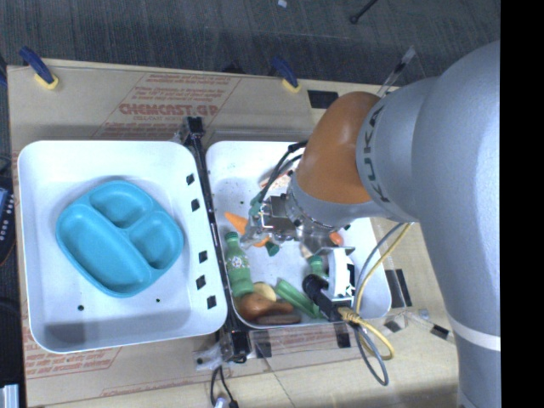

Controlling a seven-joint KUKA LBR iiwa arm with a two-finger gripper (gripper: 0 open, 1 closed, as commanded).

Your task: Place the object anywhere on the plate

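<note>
Gripper low in the bin right of the blue plate, over the food clutter; cannot tell its state or target object. Judgement: settle squarely on one piece, lift clear of the divider, release over a plate compartment.

The surface is a pale brown board with red printing across its far part, held at its far edge by two blue clamps — one near the left corner, one toward the middle. Two shallow white bins rest directly on it side by side: the left bin and the right bin, their inner walls touching along a black strip.
</note>
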